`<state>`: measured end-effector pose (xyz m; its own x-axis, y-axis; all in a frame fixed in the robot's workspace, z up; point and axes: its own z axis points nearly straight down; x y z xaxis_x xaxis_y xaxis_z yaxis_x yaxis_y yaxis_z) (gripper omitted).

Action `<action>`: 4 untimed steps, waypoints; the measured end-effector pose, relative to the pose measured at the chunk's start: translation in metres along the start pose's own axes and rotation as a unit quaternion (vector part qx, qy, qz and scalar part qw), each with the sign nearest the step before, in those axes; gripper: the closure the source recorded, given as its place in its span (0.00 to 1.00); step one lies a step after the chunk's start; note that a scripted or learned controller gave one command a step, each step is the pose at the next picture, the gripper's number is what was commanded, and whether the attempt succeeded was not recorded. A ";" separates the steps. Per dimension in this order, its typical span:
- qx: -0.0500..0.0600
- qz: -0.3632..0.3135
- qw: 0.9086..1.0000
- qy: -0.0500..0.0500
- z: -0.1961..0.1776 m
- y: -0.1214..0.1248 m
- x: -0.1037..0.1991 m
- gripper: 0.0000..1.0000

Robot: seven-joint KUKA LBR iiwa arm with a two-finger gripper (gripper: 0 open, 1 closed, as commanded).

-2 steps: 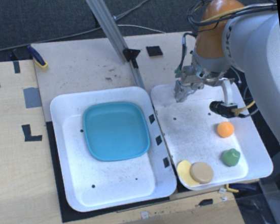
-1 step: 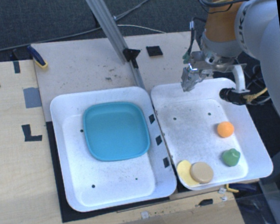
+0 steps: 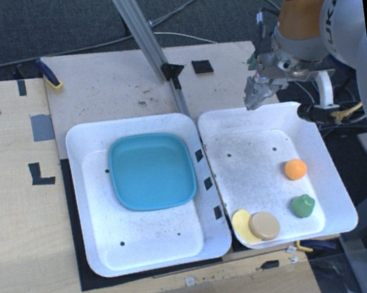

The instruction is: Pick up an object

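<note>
- In the left bin [image 3: 82, 189], a square blue plate [image 3: 152, 171] with rounded corners lies flat. It sits toward the far side and fills much of the floor, leaving a bare white strip along the near side and a narrower one on the left.
- In the right bin [image 3: 327, 157], four small things lie in the near half:
  - An orange ball [image 3: 295, 169] sits toward the right wall, apart from the others.
  - A green lump [image 3: 303, 206] lies just nearer than the ball, close to it but not touching.
  - A flat yellow disc [image 3: 240, 224] rests in the near-left corner, against the bin's sloping wall.
  - A tan disc [image 3: 265, 225] lies partly on top of the yellow disc, overlapping its right side.
- The far half of the right bin's floor is open white surface, speckled with dark marks, so there is free room between the far rim and the ball.
- The two bins stand side by side with their inner rims touching or nearly so, and small black clips show along that seam.
- The hand [image 3: 255, 98] hangs over the far rim of the right bin, toward its left corner. It is well apart from all four small things, and whether it is wide or narrow cannot be told from this angle.
- The pale tabletop [image 3: 108, 85] is bare beyond the bins, apart from a slanted metal rail [image 3: 149, 40] running down to the seam and a small black square [image 3: 202, 67] beside it.
</note>
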<state>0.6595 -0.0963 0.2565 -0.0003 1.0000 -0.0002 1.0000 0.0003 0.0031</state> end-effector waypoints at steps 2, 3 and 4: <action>0.002 -0.002 1.000 0.000 0.014 -0.051 0.093 1.00; 0.002 -0.002 1.000 0.000 0.020 -0.083 0.135 1.00; 0.002 -0.002 1.000 0.001 0.017 -0.099 0.176 1.00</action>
